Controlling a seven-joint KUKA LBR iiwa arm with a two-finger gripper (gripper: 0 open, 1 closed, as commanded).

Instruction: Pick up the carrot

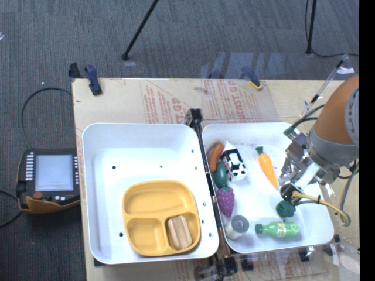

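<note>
The carrot [268, 167], orange with a small green top, lies on the floor of the right bin [258, 134], its tip pointing toward the front right. My gripper [290, 170] hangs over the right bin just to the right of the carrot, close to its lower end. Nothing shows in its grasp.
The right bin also holds a black-and-white cow toy [235, 164], an orange-red piece [215, 153], purple grapes [225, 199], a grey can [237, 224], a green bottle [278, 229] and a dark green item [285, 209]. The left bin [140, 142] has a yellow divided plate [153, 204] carrying a tan block [179, 230].
</note>
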